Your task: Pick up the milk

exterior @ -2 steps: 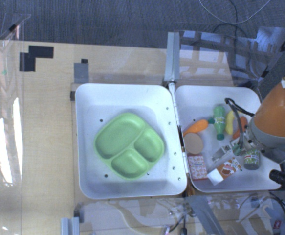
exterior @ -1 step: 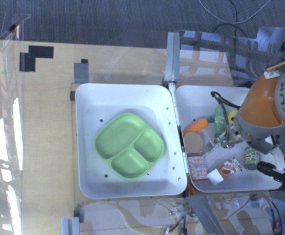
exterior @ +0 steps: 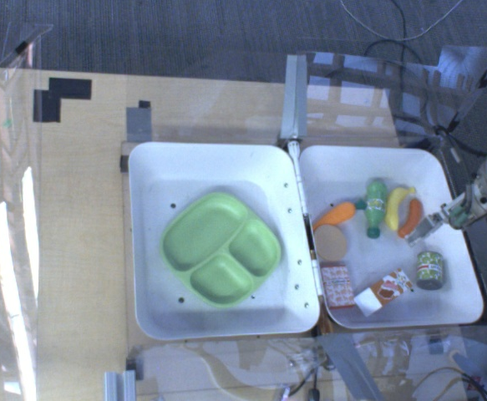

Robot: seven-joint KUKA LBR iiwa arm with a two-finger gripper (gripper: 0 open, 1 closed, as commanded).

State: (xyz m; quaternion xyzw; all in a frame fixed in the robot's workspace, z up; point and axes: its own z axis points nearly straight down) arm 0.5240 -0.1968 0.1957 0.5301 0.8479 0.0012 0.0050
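Note:
The milk (exterior: 383,291) is a small carton with a white top and an orange-brown body. It lies on its side near the front wall of the right bin (exterior: 456,312). My gripper (exterior: 421,229) reaches in from the right edge and hovers low over the right half of that bin, just beside an orange sausage (exterior: 411,215). It is above and to the right of the milk, well apart from it, with nothing visibly held.
The right bin also holds a carrot (exterior: 337,215), a green bottle (exterior: 375,206), a banana (exterior: 394,206), a round brown biscuit (exterior: 332,242), a pink-red box (exterior: 337,284) and a green can (exterior: 430,269). A green divided plate (exterior: 220,247) sits in the left bin (exterior: 147,224).

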